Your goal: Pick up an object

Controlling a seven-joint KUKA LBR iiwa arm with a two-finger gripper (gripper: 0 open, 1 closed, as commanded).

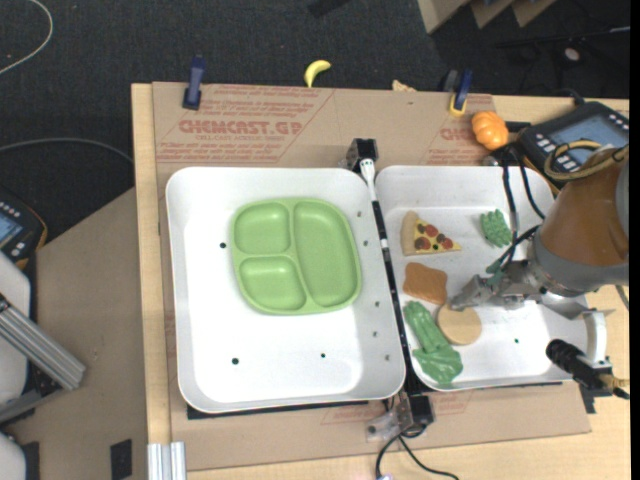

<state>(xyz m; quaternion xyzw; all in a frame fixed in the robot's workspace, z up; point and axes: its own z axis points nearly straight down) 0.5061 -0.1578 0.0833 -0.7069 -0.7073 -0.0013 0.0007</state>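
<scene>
Bench surface carries two white bins; the right bin [520, 363] holds, nearest, a green vegetable toy [432, 346] and a tan disc [461, 326]. Gripper [468, 298] hangs just above the disc; finger state cannot be determined. Farther lie a brown toast piece [425, 284] and pizza slice [427, 236].

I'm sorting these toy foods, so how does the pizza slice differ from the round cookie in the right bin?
The pizza slice is a triangle, yellow with red toppings; the round cookie is a plain tan disc. The pizza slice lies farther up the right bin, apart from the gripper; the cookie sits just below the gripper's tips. Both lie flat.
</scene>
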